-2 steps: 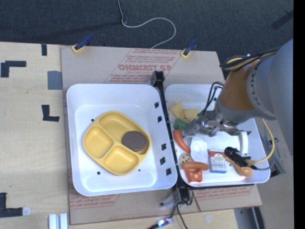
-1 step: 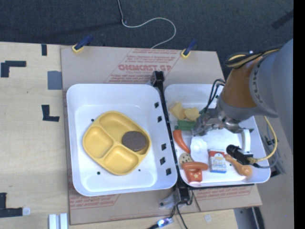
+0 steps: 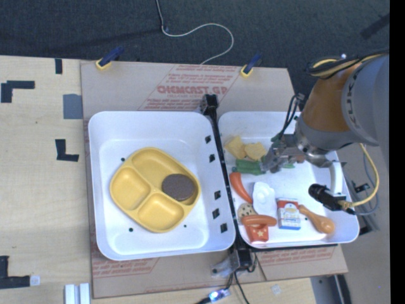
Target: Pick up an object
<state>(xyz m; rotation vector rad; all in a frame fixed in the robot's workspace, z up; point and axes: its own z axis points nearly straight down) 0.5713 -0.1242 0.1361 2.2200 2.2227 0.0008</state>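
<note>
Jaws (image 3: 273,161) low in the right bin (image 3: 347,234), beside its left wall; apart or together, cannot tell. Touching or nearly touching a green piece (image 3: 248,166) just left. Yellow pieces (image 3: 245,149) above-left, carrot (image 3: 240,186) below-left, carton (image 3: 288,213) below. Open floor just below-right. Tray (image 3: 152,189) with a brown disc (image 3: 178,187) well left.

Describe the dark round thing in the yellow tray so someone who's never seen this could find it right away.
Look in the left white bin, where a yellow divided tray lies. The brown disc sits in the tray's right compartment. It is the tray's sole item, flat, round and dark against the yellow.
</note>
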